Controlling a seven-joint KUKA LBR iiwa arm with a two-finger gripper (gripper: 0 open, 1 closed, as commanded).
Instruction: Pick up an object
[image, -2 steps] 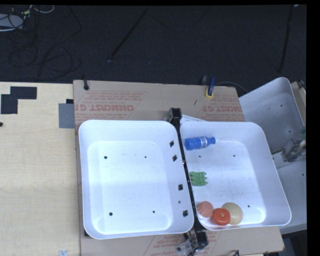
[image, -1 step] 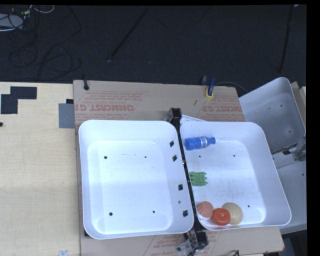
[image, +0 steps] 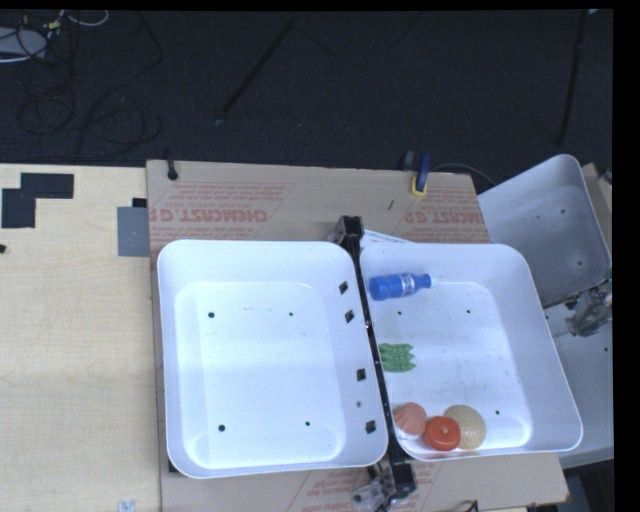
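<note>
Red lid (image: 442, 433) touches pink (image: 410, 418), tan pieces (image: 466, 425).

Two white bins sit side by side on the tabletop (image: 70, 330) — the right bin (image: 545, 370) holds a blue bottle (image: 399, 286) lying near its far edge, a green item (image: 396, 357) mid-left, and a pink piece (image: 409, 418), red cap (image: 442, 433) and tan disc (image: 466, 424) clustered at its near edge.
</note>
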